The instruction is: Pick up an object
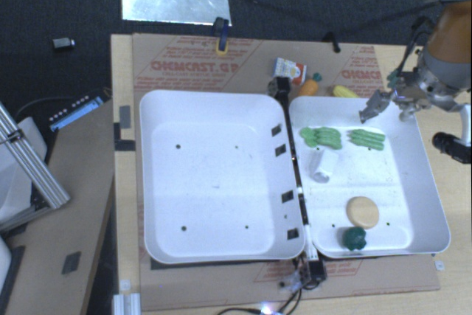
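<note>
The jaws (387,105) are hanging over the far right corner of the right shallow white plastic bin (431,221); two grey finger tips are showing, spread apart, with nothing between them. No object is being held. Just inward of the finger tips, the ridged light-green flat piece (366,139) is lying on the bin floor, and beside it to the left the second, lumpier green ridged piece (321,136) is lying nearly in line with it. Below these, the small white cylinder (319,165) is resting on its side near the divider. Nearer the camera, the round tan disc (363,212) and the dark green knobbly lump (355,237) are sitting close together, well apart from the jaws. The left shallow white bin (155,181) is lying alongside on the counter.

Judged step: approach, before any grasp. The nearest candidate is appearing to be the light-green flat piece. The next move is calling for a shift inward over a chosen object, a descent with the fingers straddling it, then closure; flat pieces are likely to be hard to catch.
</note>
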### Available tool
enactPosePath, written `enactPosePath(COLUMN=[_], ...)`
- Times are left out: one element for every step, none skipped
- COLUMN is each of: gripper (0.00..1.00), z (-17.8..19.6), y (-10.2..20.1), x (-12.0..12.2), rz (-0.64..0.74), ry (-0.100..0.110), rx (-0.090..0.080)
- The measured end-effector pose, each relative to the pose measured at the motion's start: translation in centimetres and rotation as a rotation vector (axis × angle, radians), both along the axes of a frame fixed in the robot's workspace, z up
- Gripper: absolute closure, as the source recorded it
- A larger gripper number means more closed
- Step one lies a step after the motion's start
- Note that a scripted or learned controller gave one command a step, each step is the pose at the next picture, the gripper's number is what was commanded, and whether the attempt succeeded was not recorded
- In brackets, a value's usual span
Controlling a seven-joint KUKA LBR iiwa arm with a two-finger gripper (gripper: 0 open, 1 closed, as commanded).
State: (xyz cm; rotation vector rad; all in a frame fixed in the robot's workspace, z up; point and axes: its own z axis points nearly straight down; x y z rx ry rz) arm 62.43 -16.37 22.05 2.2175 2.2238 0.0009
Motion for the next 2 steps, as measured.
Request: enactPosePath(gripper=[0.00,0.00], z=[-12.2,-13.8], y=[-1.8,2.9], x=[2.2,-8.1], rz=[-0.001,-0.002], ry=[0.008,0.012], rx=[0.001,0.005])
